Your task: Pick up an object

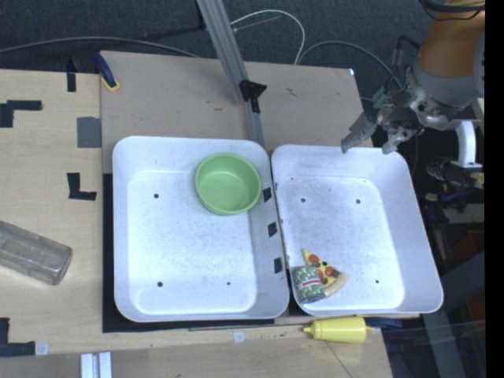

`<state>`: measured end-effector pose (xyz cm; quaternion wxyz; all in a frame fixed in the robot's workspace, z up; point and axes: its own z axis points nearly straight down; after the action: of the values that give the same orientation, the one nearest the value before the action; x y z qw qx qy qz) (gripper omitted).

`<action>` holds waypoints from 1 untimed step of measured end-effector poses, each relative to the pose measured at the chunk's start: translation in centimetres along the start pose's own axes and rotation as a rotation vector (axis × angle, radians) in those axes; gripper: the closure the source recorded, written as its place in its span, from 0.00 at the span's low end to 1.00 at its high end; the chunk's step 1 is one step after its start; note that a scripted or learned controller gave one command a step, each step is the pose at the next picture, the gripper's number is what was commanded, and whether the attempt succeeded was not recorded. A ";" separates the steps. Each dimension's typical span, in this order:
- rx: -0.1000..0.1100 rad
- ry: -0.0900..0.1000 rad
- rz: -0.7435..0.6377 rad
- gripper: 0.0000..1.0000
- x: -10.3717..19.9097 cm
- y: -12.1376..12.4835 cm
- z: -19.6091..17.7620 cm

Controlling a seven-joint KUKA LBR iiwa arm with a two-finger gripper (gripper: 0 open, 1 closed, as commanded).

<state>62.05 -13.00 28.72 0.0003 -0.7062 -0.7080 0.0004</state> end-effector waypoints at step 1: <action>0.000 0.000 0.000 0.00 0.0 0.0 0.0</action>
<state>62.05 -13.00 28.72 0.0003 -0.7062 -0.7080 0.0004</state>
